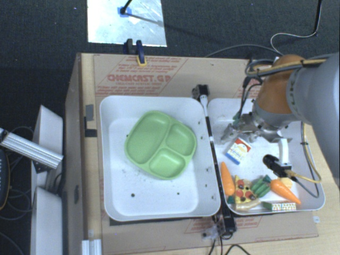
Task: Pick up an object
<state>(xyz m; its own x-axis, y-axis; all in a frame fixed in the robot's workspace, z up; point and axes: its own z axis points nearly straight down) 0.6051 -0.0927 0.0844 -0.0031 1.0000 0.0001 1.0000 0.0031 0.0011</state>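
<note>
In the right bin (pixel 313 195), my gripper (pixel 240 136) hangs low, just above a small white carton (pixel 237 151) with blue and red print. Its fingers stand open and nothing is between them. The carton lies flat on the bin floor, directly in front of the fingertips. Nearer the front edge lie an orange carrot (pixel 227 178), a toy pizza slice (pixel 244 190), a green toy vegetable (pixel 261 185) and a second carrot (pixel 285 191).
A green divided plate (pixel 161 144) rests in the left bin (pixel 119 195). A black divider rail (pixel 211 142) runs between the two bins. A printed strip (pixel 281 207) lies at the right bin's front wall. The arm covers the right bin's back right part.
</note>
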